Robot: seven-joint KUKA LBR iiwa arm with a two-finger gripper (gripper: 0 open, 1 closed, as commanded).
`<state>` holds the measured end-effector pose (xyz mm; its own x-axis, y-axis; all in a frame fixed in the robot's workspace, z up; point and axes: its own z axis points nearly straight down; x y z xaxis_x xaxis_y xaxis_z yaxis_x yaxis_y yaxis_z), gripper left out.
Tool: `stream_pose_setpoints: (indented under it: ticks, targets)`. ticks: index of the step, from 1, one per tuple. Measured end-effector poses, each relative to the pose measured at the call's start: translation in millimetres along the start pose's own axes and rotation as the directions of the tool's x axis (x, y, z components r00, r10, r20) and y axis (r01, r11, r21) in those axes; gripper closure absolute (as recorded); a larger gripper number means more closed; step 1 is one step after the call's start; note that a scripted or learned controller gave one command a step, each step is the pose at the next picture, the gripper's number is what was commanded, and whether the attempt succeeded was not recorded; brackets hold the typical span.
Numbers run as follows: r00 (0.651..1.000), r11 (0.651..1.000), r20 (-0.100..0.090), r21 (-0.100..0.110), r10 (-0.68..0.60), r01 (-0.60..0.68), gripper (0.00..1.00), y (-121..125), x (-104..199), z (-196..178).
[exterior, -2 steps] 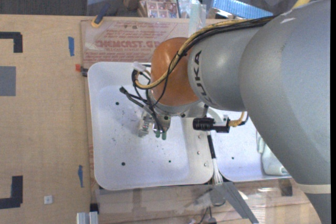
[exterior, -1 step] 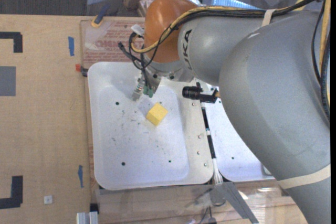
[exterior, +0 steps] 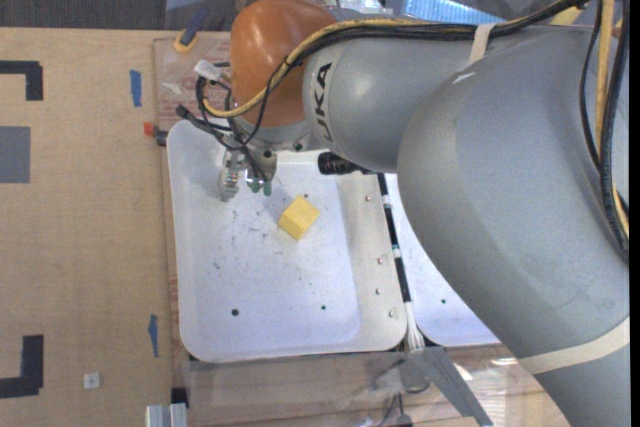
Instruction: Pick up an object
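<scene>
plywood bench top (exterior: 80, 245) with blue tape marks and black squares carries two shallow white bins, and from my seat i am looking down at the left bin (exterior: 200, 315), scuffed and speckled, with the right bin (exterior: 440, 315) mostly behind the arm. as i read it, the pick has hardly begun: the yellow block (exterior: 298, 218), a small cube turned corner-on, lies flat on the left bin's floor near its middle, untouched. the gripper (exterior: 245, 178) hangs over the upper left part of the same bin, up and to the left of the block, near it but apart. its fingers look slightly apart with nothing between them. the grey arm (exterior: 480, 145) sweeps in from the right, its orange band (exterior: 270, 55) above the wrist and the tool pointing down. left to do: shift over the block, descend, close, lift.
</scene>
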<state>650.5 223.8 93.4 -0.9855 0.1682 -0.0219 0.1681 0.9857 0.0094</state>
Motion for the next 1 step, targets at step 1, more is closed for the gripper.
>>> stream_pose_setpoints:
  ticks: [1]
  targets:
    - [0.936,0.936,-0.009,-0.003,-0.352,0.352,1.00,-7.1,61.8,-0.7]
